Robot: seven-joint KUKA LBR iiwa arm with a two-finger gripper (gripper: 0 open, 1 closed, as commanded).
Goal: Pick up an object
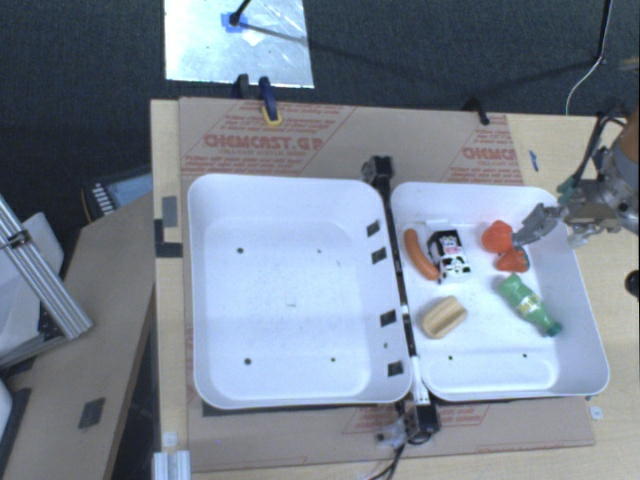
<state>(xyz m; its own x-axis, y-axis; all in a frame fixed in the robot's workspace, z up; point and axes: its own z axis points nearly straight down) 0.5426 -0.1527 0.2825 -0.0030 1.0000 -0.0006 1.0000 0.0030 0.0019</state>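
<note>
The right bin [570, 368] holds several small things. An orange sausage-shaped piece [421, 254] lies near its left wall, beside a black and white toy [449, 252]. A tan bread-like block [443, 317] sits below them. A green bottle [529, 305] lies toward the right, and a red-orange lump [505, 247] sits above it. My gripper [533, 224] comes in from the right edge and hangs just right of the red-orange lump, close to it. I cannot make out anything between its fingers.
The left bin [215, 368] stands beside the right one, with a black hinge strip [398, 298] between them. Both rest on a cardboard sheet [300, 138]. A shiny metal plate [238, 26] lies at the back. An aluminium rail [40, 278] leans at the left.
</note>
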